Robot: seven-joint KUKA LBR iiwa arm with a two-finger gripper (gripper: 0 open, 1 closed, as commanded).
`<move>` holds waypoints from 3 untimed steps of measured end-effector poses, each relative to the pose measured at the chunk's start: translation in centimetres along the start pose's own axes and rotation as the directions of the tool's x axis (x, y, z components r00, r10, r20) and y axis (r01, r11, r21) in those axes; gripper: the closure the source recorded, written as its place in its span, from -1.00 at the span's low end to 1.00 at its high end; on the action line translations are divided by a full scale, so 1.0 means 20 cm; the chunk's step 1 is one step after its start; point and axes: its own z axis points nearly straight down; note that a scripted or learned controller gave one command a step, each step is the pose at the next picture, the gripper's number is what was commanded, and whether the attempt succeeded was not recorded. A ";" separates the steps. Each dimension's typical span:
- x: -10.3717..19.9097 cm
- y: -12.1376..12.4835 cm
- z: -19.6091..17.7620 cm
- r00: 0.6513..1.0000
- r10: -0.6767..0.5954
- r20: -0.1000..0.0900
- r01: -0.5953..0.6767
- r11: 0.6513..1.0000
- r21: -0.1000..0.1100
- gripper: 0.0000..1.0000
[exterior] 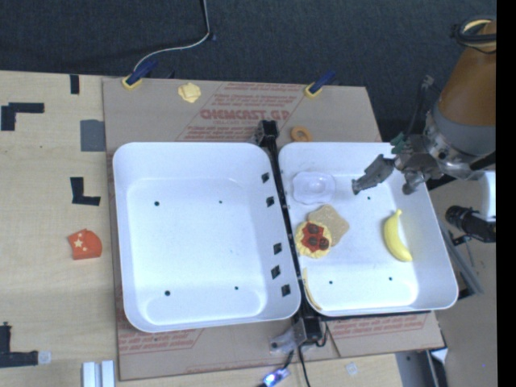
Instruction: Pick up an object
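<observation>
The right bin holds a yellow banana near its right side, a round pizza-like toy with red toppings, a tan bread-slice piece touching it, and a clear plastic cup by the divider. My gripper hangs over the upper right part of this bin, above and a little left of the banana. Its two dark fingers are spread apart with nothing between them.
The left bin sits beside the right one. On the bench outside the bins lie an orange-red toy at the left, a yellow lump on the cardboard, and a small orange ring.
</observation>
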 end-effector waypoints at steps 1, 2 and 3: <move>0.61 0.05 -0.21 1.000 -0.014 -0.005 0.014 1.000 -0.004 -1.00; 0.57 0.04 -0.24 1.000 -0.003 0.000 0.003 1.000 0.001 1.00; 0.60 0.15 0.01 1.000 -0.001 0.001 0.001 1.000 0.005 1.00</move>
